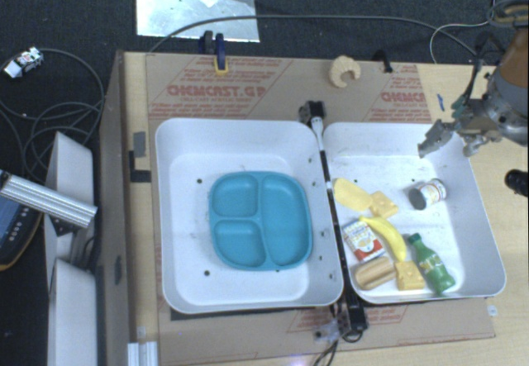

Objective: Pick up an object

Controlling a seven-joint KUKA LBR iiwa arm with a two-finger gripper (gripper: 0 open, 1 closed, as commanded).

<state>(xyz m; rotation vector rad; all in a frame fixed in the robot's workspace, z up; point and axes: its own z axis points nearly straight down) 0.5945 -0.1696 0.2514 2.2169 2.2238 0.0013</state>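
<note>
A: We log the grey two-finger gripper (453, 140) hovering over the upper right rim of the right-hand shallow white bin (488, 228). Its two fingers look spread apart, with nothing between them.

B: Agreed. Candidate object: the small silver-grey can lying on its side (428, 193), alone near the bin's middle, below and a little left of the gripper.

A: We judge it light, rigid and smooth, so prone to rolling or slipping. We would close across the curved body at mid-length, fingers square to its axis.

B: The rest sits clustered at the lower left of that bin: yellow wedge-shaped block (361, 197), yellow toy banana (388, 238), red-and-white carton (361, 241), tan bread-like roll (373, 273), green plastic bottle (431, 263). Several touch or overlap.

A: They stand apart from the can, so we expect a free approach. The bottle is harder: the banana lies just beside it.

B: The left-hand white bin (178, 216) holds a blue divided plastic tray (259, 219), well apart from the gripper.
</note>
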